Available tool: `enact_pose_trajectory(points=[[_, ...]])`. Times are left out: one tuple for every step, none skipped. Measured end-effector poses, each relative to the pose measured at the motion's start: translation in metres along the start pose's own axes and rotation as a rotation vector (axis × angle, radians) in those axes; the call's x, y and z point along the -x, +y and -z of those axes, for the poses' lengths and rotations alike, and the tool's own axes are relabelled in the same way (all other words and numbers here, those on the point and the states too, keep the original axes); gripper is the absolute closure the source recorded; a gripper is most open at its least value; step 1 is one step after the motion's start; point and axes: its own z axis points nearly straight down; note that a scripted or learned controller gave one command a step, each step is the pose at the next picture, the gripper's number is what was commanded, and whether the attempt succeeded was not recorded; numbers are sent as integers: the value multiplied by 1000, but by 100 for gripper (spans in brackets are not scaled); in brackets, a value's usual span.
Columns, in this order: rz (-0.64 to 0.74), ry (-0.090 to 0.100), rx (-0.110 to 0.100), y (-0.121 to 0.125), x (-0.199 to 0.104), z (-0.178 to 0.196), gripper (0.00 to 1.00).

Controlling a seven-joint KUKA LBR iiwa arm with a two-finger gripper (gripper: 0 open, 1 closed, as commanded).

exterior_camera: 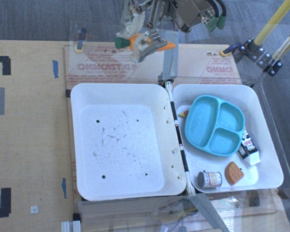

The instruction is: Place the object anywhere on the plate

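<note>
My gripper (144,41) hangs high at the top of the view, above the bench behind the left bin's far rim. It is shut on an orange toy carrot (135,43) with a green top, which lies crosswise between the fingers and sticks out on both sides. The plate (203,129) is light blue with three compartments. It lies tilted in the upper middle of the right bin (266,129), well to the lower right of the gripper. Nothing lies on the plate.
In the right bin, a small can (210,179) and a brown biscuit-like piece (234,173) lie near the front rim. A black-and-white packet (249,150) sits by the plate's right edge and a yellow bit (183,113) by its left. The left bin (87,144) has only specks.
</note>
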Motion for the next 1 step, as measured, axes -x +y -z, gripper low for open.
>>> enact_pose_trajectory(points=[[-1,-12,-1,0,3,12,100]])
